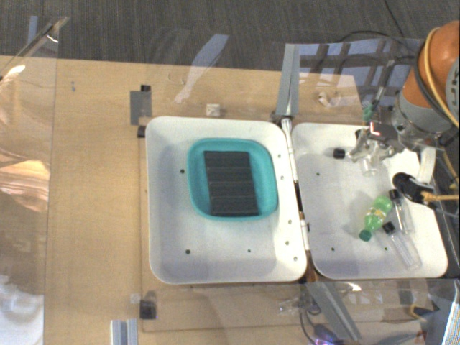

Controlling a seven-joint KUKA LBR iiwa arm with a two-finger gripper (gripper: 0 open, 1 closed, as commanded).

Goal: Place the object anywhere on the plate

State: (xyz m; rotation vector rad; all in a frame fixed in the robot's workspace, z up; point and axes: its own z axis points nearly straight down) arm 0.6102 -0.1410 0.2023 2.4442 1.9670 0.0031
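Note:
A teal plate [196, 187] lies in the left bin [215, 261], with a dark grey ridged rectangle [231, 183] resting on its middle. In the right bin [323, 250] a small green bottle-like object [374, 218] lies tilted near the lower right. Right beside it lies a clear tube [402, 239] with black fittings. My gripper [370, 152] hangs over the right bin's far edge, well above and behind the green object, with nothing seen in its grasp.
A small black knob [338, 152] sits just left of the gripper over the right bin's back part. A metal divider [296, 192] separates the bins. The wooden bench [79, 214] stretches to the left.

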